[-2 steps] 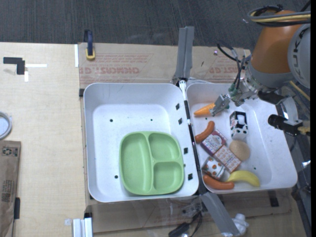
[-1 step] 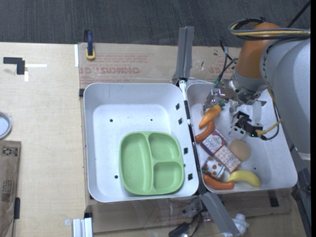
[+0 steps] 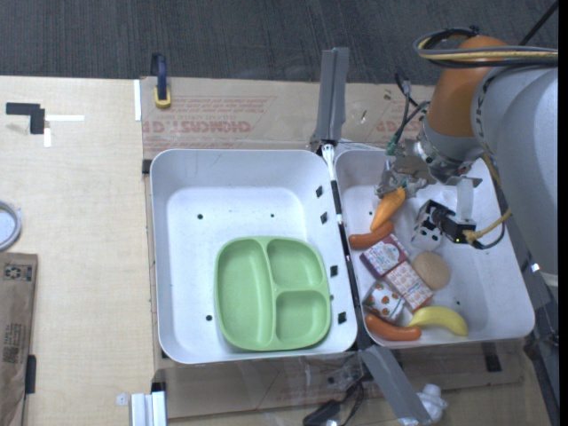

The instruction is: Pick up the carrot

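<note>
Camera view | arm [image 3: 519,114] over right bin [image 3: 497,322] | gripper [image 3: 395,187] clamped on carrot [image 3: 387,209], top end between fingers, lower end hanging near sausage [image 3: 371,236] | risk: end-only grip, carrot may swing loose

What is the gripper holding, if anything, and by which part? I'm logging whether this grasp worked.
The gripper meets the upper end of the carrot, which hangs tilted over the right bin. Whether the fingers actually clamp it cannot be told.
</note>
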### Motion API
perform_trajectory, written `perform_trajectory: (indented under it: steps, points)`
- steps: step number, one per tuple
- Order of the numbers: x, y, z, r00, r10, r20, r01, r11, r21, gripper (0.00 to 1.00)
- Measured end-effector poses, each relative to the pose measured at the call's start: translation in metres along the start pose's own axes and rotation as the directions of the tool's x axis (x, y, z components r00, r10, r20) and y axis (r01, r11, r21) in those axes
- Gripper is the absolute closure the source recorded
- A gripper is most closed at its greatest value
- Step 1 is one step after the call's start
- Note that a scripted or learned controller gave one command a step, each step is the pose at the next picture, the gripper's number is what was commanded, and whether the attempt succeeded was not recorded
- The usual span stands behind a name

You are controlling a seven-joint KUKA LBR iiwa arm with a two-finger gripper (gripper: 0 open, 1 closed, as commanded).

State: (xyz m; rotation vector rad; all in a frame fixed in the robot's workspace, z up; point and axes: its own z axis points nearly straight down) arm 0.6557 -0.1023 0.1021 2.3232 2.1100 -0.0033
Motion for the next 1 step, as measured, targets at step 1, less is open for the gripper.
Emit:
perform_trajectory:
  steps: [1]
  points:
    - [0.0279,0.0007,-0.0900,0.999,-0.052,-0.002,0.052,0.999,0.001,1.00]
